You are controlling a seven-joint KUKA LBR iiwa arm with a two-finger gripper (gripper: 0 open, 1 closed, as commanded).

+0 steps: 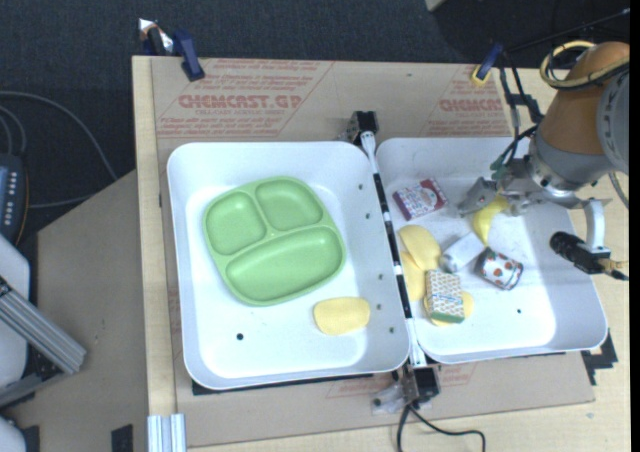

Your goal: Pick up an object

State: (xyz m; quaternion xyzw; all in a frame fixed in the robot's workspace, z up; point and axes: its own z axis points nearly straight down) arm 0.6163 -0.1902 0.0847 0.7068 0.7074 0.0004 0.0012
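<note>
Hovering: claw (497, 202) over right bin (560, 335), by yellow object (487, 223)
Claw state: cannot tell
Left bin (190, 240): green divided plate (272, 238)

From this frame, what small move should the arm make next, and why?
Probably lower straight down: the gripper sits above a small yellow object in the right bin, and nothing shows between its fingers yet.
</note>
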